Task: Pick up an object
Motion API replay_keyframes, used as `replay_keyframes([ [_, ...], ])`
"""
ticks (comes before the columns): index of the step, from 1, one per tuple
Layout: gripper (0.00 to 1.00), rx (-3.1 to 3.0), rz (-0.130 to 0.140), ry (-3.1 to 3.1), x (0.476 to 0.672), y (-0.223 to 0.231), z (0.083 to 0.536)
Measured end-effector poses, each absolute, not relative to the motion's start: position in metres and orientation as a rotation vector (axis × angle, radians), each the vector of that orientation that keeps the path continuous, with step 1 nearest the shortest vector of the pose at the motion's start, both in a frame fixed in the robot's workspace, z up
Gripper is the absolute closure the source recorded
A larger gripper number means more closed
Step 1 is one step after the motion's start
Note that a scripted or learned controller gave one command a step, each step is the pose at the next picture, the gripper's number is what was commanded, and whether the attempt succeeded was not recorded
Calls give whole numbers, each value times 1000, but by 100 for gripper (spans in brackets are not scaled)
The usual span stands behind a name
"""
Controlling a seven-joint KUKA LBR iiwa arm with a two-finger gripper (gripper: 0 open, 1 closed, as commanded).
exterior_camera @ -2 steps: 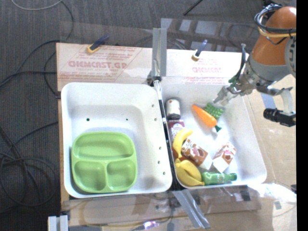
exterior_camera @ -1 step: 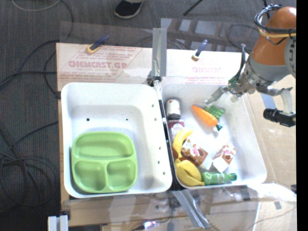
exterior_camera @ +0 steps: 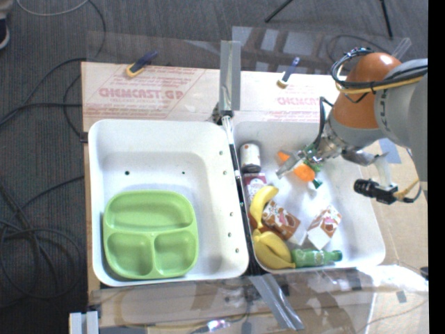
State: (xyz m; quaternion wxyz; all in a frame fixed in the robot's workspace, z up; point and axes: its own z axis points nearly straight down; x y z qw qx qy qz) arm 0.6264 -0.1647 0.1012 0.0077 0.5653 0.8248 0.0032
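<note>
Orange carrot-shaped toy [exterior_camera: 303,172] sits in the right white bin [exterior_camera: 361,245], right under the hand [exterior_camera: 314,154]. Honestly can't tell its grip from here; nothing looks lifted yet, so picking remains.

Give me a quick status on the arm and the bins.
Gripper low in right bin, above orange item. Nothing seen held. Bananas, green bottle and packets crowd that bin; green tray in left bin.
</note>
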Motion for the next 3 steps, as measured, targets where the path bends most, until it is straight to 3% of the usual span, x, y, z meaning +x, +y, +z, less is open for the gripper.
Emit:
replay_keyframes([
  [1, 100, 1765, 12, 2576, 627, -164, 111],
  [2, 100, 1432, 6, 2784, 664, -208, 93],
  [3, 100, 1563, 1, 2722, 670, -142, 197],
])
